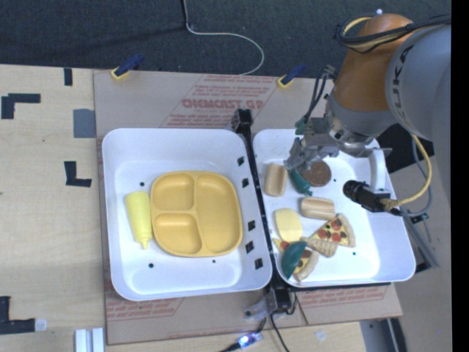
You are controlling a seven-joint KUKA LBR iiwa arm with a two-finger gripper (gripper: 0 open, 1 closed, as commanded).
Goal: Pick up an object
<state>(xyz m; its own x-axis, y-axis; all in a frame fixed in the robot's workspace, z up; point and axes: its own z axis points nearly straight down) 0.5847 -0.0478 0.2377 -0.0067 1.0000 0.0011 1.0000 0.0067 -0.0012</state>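
My gripper [308,158] hangs over the back part of the right bin [388,266], reaching in from the right. Just below and in front of it lies a teal toy piece [300,182], next to a round brown cookie [319,174]. A tan bread roll [275,180] stands to the left of them. Nearer the front lie a beige bun [317,208], a yellow cheese piece [289,224], a pizza slice [334,233] and a green-topped piece [295,256]. Whether the teal piece touches the gripper is hidden by the wrist.
The left bin [121,149] bears a yellow divided plate [196,213] and a yellow bottle [139,218] lying to its left. A black divider with clips [253,196] runs between the bins. A black cable fitting [363,193] juts out over the right bin's right side.
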